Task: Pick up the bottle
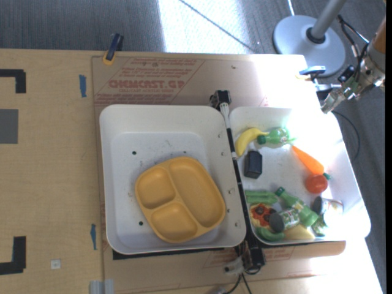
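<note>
A glossy green plastic bottle (pixel 274 137) and a matt yellow plastic tray (pixel 179 198) sit in smooth white bins (pixel 116 164) on my cardboard-covered surface (pixel 55 164).

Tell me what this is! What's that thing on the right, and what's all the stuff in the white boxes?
It's one photo from a camera above a bench, looking down. At the right edge is a robot arm's gripper, its hand, hovering above the right bin and holding nothing. The left bin holds a yellow tray. The right bin holds toy food: a banana, a carrot, a tomato, plus a green bottle by the banana. The robot should pick up a bottle.
</note>
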Robot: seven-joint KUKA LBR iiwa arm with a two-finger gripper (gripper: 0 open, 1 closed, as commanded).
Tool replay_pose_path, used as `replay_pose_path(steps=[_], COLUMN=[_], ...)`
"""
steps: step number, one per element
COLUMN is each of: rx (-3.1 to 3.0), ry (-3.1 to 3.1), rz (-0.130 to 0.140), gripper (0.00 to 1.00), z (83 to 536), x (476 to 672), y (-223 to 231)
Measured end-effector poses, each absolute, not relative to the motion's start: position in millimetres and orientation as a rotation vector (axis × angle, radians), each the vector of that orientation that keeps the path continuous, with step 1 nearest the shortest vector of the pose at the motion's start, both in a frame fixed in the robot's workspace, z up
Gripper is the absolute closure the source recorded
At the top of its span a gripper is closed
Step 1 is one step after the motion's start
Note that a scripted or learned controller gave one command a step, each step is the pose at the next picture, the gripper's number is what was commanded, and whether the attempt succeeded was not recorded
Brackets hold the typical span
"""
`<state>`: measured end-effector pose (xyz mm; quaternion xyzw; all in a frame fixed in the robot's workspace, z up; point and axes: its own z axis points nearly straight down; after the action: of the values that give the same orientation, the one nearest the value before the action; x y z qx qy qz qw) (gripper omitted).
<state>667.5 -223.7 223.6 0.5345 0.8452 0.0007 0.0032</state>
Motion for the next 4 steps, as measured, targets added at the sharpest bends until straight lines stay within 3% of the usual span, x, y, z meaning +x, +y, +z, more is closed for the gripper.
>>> replay_pose_path(steps=[4], rx=[1.563], ry=[2.723], rz=[0.0], gripper=[1.0], z=[223.3], x=[667.1], y=[-223.3])
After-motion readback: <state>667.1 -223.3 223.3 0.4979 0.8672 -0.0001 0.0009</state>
